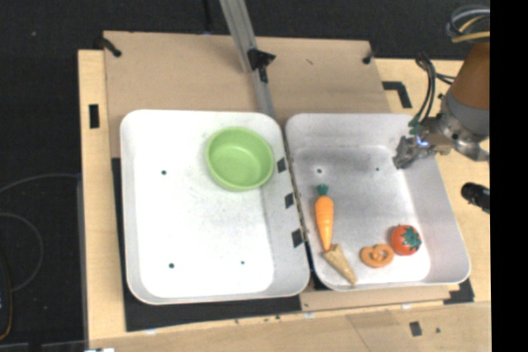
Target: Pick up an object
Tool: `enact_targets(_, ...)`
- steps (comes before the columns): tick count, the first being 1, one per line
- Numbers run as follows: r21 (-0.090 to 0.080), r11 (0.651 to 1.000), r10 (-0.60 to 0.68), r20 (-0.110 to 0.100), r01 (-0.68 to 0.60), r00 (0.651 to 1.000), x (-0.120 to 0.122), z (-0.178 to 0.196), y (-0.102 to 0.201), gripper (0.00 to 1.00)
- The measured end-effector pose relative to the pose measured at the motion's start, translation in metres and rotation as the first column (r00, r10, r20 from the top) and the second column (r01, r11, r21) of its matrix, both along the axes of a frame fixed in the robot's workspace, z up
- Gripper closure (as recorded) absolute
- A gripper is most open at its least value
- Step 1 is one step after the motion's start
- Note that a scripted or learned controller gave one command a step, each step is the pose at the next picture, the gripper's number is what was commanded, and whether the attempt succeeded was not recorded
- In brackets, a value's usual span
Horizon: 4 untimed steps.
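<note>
One toy carrot (324, 218) lies in the right bin (355, 140), long axis running 12 to 6 o'clock, green top toward 12. At its 6 sits one pale cone (339, 264); toward 4, one orange slice (377, 255) and one tomato (405, 240). One green bowl (239, 159) occupies the left bin (165, 227). The gripper (406, 151) hovers at the right bin's 2 o'clock edge; whether it is spread, I cannot tell.

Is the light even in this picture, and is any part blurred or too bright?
Camera view: light is fairly even, shadows soft; the left bin looks nearly washed out, while the right bin shows a grey, dull patch. The green bowl and carrot are fairly sharp; the tool is small and slightly blurred, the floor dark.
</note>
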<state>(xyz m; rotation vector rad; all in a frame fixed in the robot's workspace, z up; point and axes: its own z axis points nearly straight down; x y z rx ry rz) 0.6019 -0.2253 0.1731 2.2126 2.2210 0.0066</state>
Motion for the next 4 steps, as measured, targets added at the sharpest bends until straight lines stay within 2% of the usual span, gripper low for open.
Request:
enact_targets(1, 0.0, 1.0, 0.001, -0.004, -0.001, 1.0, 0.001, 0.052, -0.001, 1.0)
enact_targets(2, 0.003, 1.0, 0.003, -0.006, -0.003, 1.0, -0.008, 0.062, 0.046, 1.0)
enact_targets(3, 0.003, 1.0, 0.003, -0.007, -0.003, 1.0, -0.001, 0.058, 0.097, 1.0)
enact_targets(4, 0.002, 1.0, 0.003, -0.008, -0.003, 1.0, -0.008, 0.051, 0.15, 1.0)
